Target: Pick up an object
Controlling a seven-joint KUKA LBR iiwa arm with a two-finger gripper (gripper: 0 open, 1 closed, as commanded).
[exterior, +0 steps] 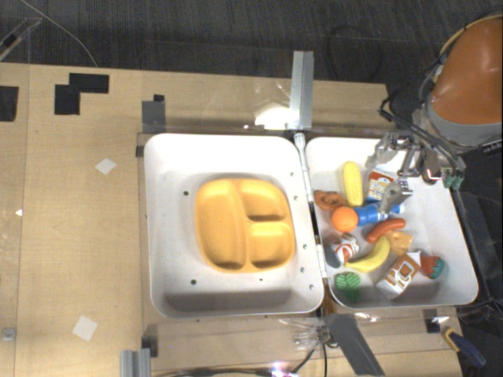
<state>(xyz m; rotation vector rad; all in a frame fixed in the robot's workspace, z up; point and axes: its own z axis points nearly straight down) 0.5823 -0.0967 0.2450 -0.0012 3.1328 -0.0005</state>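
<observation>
The right bin [460, 234] holds several toy foods in a loose pile. A yellow corn cob [352, 183] stands at the back, with an orange [343, 219], a blue piece [379, 210] and a red sausage [385, 228] in the middle. A banana [371, 258], a small can [344, 248], a green piece [348, 283], a carton [399, 273] and a strawberry [433, 267] lie toward the front. My gripper [391, 173] hangs open over the bin's back part, just above a red-and-white packet [380, 185]. Nothing is between its fingers.
The left bin [169, 210] holds a yellow divided tray [242, 222] in its middle. A metal post [302, 89] rises at the back where the two bins meet. The arm's orange band [468, 73] looms at the upper right.
</observation>
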